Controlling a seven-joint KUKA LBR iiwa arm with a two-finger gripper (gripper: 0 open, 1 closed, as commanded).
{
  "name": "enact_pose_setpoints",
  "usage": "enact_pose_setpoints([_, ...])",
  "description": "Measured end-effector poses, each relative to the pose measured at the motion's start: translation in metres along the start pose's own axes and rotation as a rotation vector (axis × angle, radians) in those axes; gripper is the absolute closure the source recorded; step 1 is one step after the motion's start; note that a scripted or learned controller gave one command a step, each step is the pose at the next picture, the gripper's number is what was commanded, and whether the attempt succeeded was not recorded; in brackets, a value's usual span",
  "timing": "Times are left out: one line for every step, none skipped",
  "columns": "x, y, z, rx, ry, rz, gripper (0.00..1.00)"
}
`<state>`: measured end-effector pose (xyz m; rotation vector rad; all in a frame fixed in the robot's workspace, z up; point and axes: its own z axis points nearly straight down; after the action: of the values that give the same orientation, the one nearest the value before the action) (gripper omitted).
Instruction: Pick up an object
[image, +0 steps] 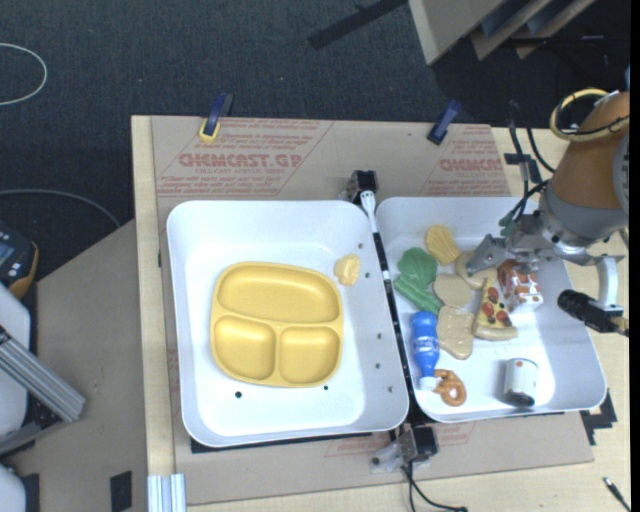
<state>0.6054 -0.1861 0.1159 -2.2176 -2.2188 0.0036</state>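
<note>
Gripper (500, 262) over right bin (580, 385), finger state unclear. Below it: red-white toy (521, 283), pizza slice (492, 312) touching, both small, flat.

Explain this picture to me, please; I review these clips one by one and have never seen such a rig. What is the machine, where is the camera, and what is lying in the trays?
One camera looks down at a slant on a bench with two shallow white bins. The grey and orange shape at the right is a robot arm; its gripper hangs low over the right bin, among the toys. Whether it holds anything cannot be told from here.

The left bin holds a yellow divided plate and a small pale yellow piece. The right bin holds toy food and odds: a green leafy piece, a blue bottle, a pizza slice, a pretzel and a small white cylinder. The task is to pick up one object.
</note>
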Motion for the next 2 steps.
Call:
enact_pose_setpoints([-0.003,0.005,0.010,-0.021,-0.009,0.002,0.00])
enact_pose_setpoints([-0.006,0.007,-0.002,-0.031,-0.017,0.001,1.00])
